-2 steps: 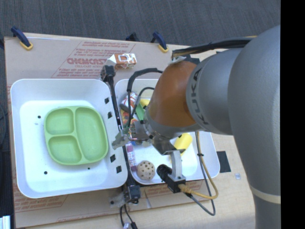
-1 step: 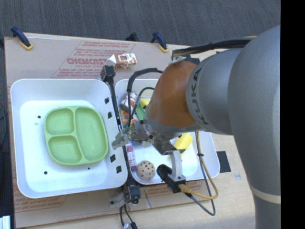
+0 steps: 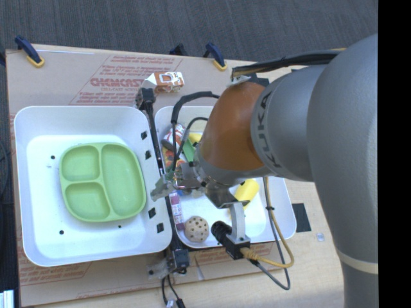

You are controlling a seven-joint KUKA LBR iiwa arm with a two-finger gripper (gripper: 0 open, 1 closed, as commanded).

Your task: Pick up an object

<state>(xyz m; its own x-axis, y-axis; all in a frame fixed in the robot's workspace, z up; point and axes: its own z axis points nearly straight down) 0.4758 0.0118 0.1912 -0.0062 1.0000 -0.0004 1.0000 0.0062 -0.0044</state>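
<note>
Tan perforated ball is seen at the right bin's near end, just beside the divider. It is judged light, stiff and prone to roll; a grip across its middle is advised. Gripper jaw state cannot be told

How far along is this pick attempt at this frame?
Done: the arm has reached over the right bin, its wrist low among the cluttered items. In hand: nothing I can confirm; the wrist hides the gripper. Left: a visible grasp and lift. The speckled ball and yellow object lie in the right bin; the green divided plate sits in the left bin.
</note>
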